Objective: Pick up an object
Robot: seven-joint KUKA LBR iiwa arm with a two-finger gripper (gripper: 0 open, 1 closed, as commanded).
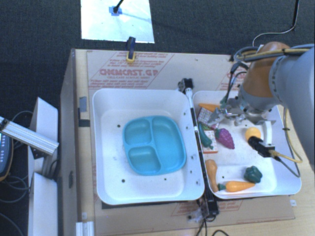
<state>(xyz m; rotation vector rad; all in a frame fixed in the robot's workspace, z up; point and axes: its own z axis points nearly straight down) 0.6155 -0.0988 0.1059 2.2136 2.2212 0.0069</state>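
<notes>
My gripper (220, 113) hangs low over the back left part of the right bin (285, 181), below the grey wrist and orange band. Right under it lie an orange carrot piece (208, 106) and a small patterned box (203, 116). A purple bunch of grapes (225, 137) lies just in front of the gripper, with a dark green vegetable (204, 134) to its left. A yellow lemon (253, 132) sits to the right of the grapes. Nothing can be made out in the gripper's hold.
Toward the front of the right bin lie a green broccoli (253, 173), an orange carrot (239, 185) and an orange gourd (211, 168). The left bin (110, 181) holds a blue divided tray (153, 144). A black cable end (259, 146) hangs beside the lemon.
</notes>
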